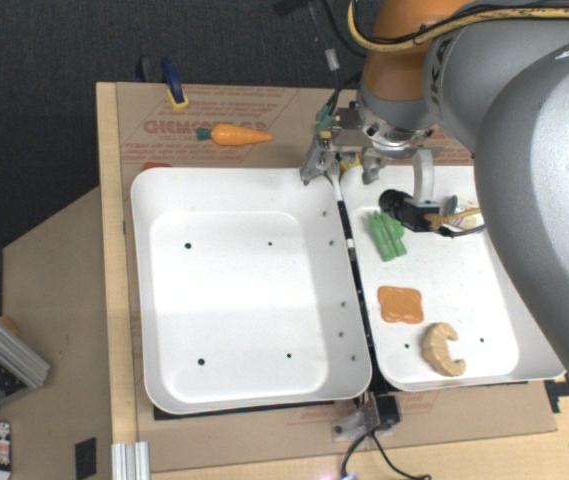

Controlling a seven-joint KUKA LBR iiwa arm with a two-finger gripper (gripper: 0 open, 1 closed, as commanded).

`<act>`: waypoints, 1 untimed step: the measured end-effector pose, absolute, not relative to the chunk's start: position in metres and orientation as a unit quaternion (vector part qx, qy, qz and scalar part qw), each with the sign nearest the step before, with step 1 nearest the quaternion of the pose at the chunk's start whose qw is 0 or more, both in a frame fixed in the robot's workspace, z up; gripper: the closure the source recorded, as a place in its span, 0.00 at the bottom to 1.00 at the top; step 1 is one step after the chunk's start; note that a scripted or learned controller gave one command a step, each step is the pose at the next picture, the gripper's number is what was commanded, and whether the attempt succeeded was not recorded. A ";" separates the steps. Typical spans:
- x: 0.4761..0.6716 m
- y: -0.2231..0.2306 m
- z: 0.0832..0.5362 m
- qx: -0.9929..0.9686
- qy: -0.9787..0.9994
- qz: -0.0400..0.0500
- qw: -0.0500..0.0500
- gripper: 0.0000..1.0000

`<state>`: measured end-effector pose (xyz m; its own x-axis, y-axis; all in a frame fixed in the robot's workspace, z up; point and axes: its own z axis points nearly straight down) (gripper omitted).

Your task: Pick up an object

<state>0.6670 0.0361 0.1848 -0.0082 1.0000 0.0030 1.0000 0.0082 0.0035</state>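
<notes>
The left shallow white bin (pixel 234 298) sits on the brown-topped desk (pixel 122 368). Behind its far rim an orange toy carrot with a green tip (pixel 236 136) lies on the desk itself, outside either bin, so it is probably not meant as a target. Over the far end of the seam between the bins, the grey arm with its orange band (pixel 414 28) hangs the jaws. They look spread, with nothing between them, which suits an approach rather than a carry.

The things to pick lie in the right shallow white bin (pixel 494 288):

- A green ribbed stick-shaped piece (pixel 387 236) is nearest the jaws.
- A flat orange-brown slab (pixel 400 304) is further forward.
- A tan curved croissant-shaped toy (pixel 443 349) sits by the near rim.

All three lie well apart, leaving room for the jaws to straddle any one. The green piece looks the likeliest target.
</notes>
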 end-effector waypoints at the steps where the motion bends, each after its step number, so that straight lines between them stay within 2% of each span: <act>1: 0.667 0.067 0.143 0.710 0.704 -0.004 0.005 0.00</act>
<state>0.6667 0.0668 0.1432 0.0081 0.9999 -0.0128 1.0000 -0.0081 0.0005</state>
